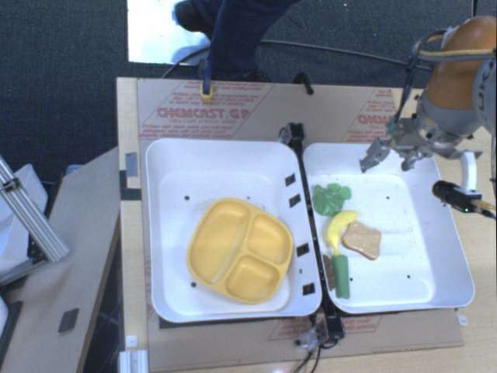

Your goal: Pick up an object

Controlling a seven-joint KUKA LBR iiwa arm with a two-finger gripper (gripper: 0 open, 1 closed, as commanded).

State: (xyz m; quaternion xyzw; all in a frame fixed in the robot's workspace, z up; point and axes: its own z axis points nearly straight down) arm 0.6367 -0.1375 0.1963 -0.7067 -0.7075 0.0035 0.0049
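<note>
two shallow white bins sit side by side on a bench covered with brown cardboard (233, 103) printed with red lettering. the left bin (167, 208) holds a yellow plate (241, 249) with three compartments, lying flat toward the near side of the bin and tilted a little in plan, nothing in its sections. a black divider strip (307, 224) runs between the two bins where their rims meet

the right bin (435, 239) holds the small things, all gathered near its left wall. a green leafy toy (331, 199) lies farthest back. just in front of it is a yellow banana (338, 228), curved, its upper end near the green piece. touching the banana on its right side is a slice of toast (362, 240), tan with a darker crust, lying flat. in front of the banana, by the divider, lies a green stick (341, 277) with a brown piece (329, 271) right beside it on its left

the arm comes in from the upper right, its orange band (458, 68) high above the far right corner of the bin. the gripper (388, 155) hangs over the far edge of the right bin, well apart from the food items and behind them. its two dark fingers are spread apart, with nothing between them

a person's dark-clad leg (233, 14) stands beyond the bench at the top
</note>
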